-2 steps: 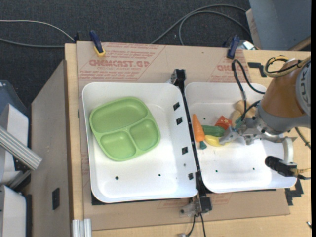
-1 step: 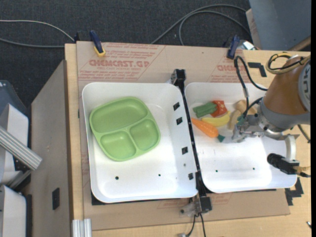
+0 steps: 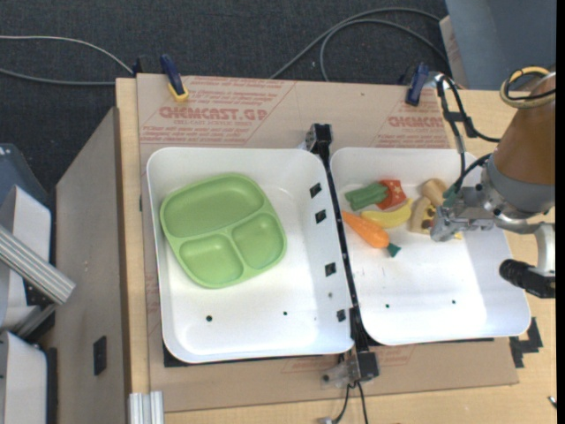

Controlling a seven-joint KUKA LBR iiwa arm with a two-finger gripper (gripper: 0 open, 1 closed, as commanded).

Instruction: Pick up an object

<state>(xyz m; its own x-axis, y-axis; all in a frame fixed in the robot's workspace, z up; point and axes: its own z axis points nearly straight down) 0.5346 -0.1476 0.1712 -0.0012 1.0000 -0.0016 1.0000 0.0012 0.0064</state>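
Observation:
Several toy foods lie in the upper left of the right bin (image 3: pixel 441 312). A red pepper with a green stem (image 3: pixel 378 193) sits above a yellow banana (image 3: pixel 395 217). An orange carrot (image 3: pixel 366 230) with a teal tip lies slanted below them. A tan, bread-like piece (image 3: pixel 428 203) rests just right of the banana. My gripper (image 3: pixel 447 221) hangs low at the tan piece's right side, touching or nearly touching it. The wrist hides the contact.
A green divided plate (image 3: pixel 222 230) lies in the left bin (image 3: pixel 238 329). A black divider with clips (image 3: pixel 334 237) runs between the bins. The grey and orange arm (image 3: pixel 525 162) covers the right bin's upper right corner.

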